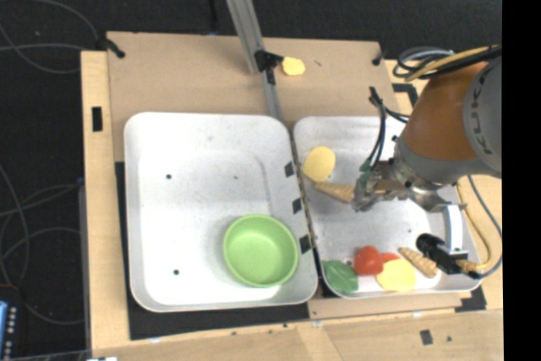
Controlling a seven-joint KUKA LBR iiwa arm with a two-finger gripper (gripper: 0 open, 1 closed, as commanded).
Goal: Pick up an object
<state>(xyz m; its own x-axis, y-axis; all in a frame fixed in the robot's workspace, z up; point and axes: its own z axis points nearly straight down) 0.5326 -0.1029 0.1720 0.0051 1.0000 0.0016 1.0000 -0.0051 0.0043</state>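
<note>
My gripper [363,199] hangs low over the middle of the right bin [338,131]. Its tip is right beside the near end of a tan stick [335,192]. That stick runs up-left to a pale yellow rounded piece [319,163] by the bin's left wall. Whether the gripper touches the stick I cannot tell. Along the right bin's front edge lie a green piece [340,274], a red piece [368,260], a yellow piece [396,275] and a tan ridged piece [418,260].
The left bin [169,148] bears a light green bowl [260,250] near its front right corner. A small yellow thing [293,66] lies on the bench behind the bins, beside a slanted metal post [239,4]. The arm's orange band [444,118] covers the right bin's far right side.
</note>
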